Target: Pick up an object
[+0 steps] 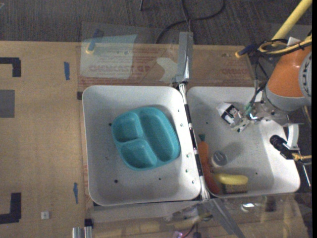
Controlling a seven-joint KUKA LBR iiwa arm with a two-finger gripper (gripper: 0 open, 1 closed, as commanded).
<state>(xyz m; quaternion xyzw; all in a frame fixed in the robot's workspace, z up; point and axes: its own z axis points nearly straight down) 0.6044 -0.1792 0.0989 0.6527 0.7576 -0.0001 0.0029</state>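
Wooden bench [39, 148]; tool [237, 118] above right bin [257, 148], banana [230, 179] near.

Faint reddish print on clear sheet [111, 58] behind the bins, seemingly mirrored, illegible

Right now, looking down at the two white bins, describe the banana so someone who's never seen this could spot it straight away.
Find the right-hand white bin, the one the arm reaches into, and look along its near edge. The banana lies there on its side, next to an orange carrot against the bin's left wall and a small grey round piece. It is the only yellow thing in that bin.
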